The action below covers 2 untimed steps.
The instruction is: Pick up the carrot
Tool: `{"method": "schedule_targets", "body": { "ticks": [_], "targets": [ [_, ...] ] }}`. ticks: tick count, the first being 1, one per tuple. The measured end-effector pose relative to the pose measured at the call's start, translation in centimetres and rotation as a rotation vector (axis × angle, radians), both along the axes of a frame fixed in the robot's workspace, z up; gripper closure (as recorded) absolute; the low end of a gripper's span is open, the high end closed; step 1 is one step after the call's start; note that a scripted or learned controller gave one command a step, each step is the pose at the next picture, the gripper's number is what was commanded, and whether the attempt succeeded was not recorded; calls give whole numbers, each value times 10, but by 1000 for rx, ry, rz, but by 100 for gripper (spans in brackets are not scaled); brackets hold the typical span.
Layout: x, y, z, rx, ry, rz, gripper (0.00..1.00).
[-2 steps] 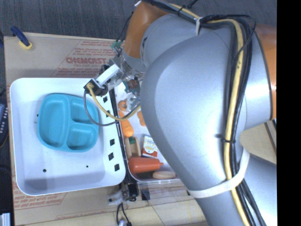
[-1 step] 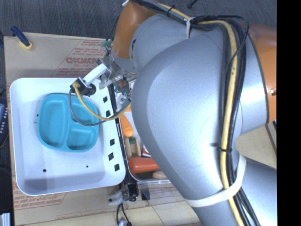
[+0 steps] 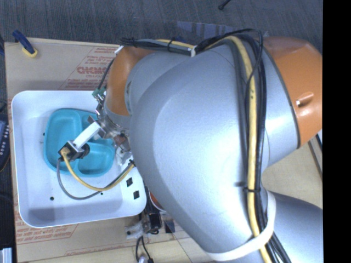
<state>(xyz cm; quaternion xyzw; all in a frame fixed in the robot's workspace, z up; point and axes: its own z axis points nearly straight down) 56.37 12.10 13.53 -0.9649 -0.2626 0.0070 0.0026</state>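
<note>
My grey arm with its orange band fills the middle and right of the camera view and hides the right bin. The gripper (image 3: 119, 141) hangs over the right side of the left white bin (image 3: 33, 201), just at the right edge of a blue two-part dish (image 3: 74, 138) lying in that bin. The wrist covers most of the gripper, so its state is hidden. A small orange sliver (image 3: 152, 200) peeks out under the arm beside the bin's lower right corner. I cannot tell whether it is the carrot.
The bins rest on brown printed cardboard (image 3: 82, 70). A blue and yellow clamp (image 3: 24, 44) lies at the far left corner of the bench. A dark object (image 3: 3, 141) sits at the view's left edge.
</note>
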Motion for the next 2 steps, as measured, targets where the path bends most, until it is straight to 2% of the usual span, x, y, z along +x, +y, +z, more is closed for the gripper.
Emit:
{"method": "schedule_targets", "body": {
  "ticks": [1, 2],
  "targets": [
    [73, 9, -1, -2, -12, -254, 0],
    [80, 65, -3, -1, -11, -320, 0]
  ]
}}
